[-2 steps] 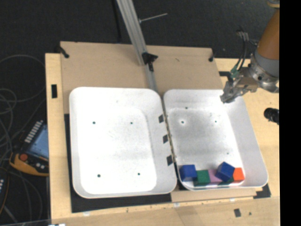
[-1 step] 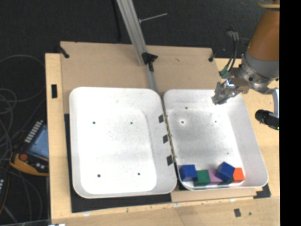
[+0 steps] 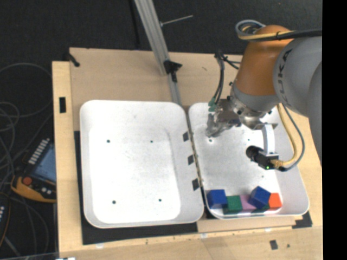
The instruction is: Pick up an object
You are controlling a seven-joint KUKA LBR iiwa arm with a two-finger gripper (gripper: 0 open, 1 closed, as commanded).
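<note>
From above, the gripper (image 3: 212, 130) hangs over the upper left part of the right bin (image 3: 245, 145), close to the edge shared with the left bin (image 3: 135, 161), with bare white floor open below it; whether its fingers are apart or together cannot be told. Five blocks crowd the right bin's near edge: two blue blocks (image 3: 217, 197), one green block (image 3: 233, 203), one pink block (image 3: 247, 203) and one orange block (image 3: 275, 201). Both bins sit on a tan surface (image 3: 108, 69) above dark floor (image 3: 32, 26).

You have two white bins (image 3: 135, 161) on the counter (image 3: 119, 75), and in the right one two blue blocks (image 3: 217, 197), one green (image 3: 233, 203), one pink (image 3: 248, 203), one orange (image 3: 275, 200).
</note>
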